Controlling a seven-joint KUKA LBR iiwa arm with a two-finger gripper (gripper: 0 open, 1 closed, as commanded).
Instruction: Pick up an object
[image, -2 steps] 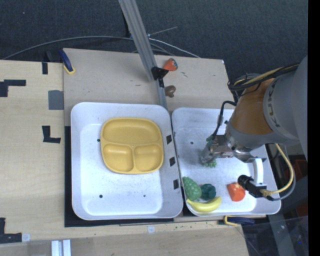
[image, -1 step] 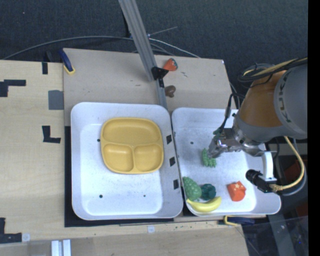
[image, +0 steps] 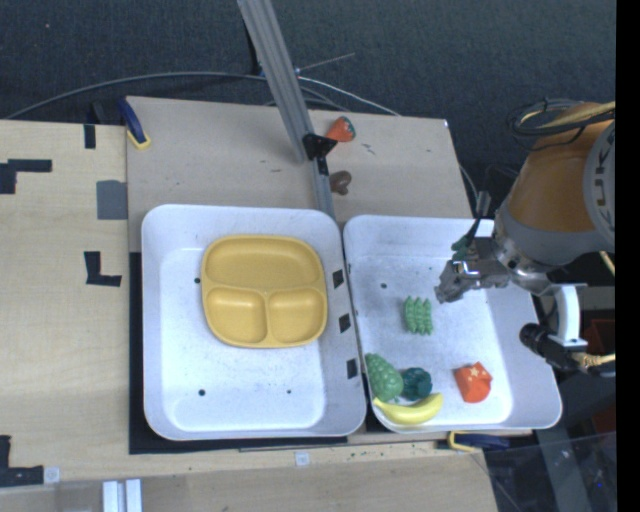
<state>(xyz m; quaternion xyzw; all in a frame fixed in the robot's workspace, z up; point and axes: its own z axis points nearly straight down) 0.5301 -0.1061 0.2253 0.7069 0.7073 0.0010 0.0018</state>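
The right bin (image: 400, 245) holds a ridged green toy (image: 418, 315) near its middle, a green broccoli piece (image: 383, 376) and a darker green piece (image: 415, 381) at the front, a yellow banana (image: 410, 410) along the front rim, and a red pepper (image: 473, 382) at the front right. My gripper (image: 450, 286) hangs over the right bin, just right of and above the ridged green toy. Nothing shows between its fingers.
A yellow divided plate (image: 264, 289) lies in the left bin (image: 170, 400). A grey pole (image: 282, 75) rises from the bench behind the bins, with a small orange object (image: 342, 128) and a brown one (image: 340, 182) beside it.
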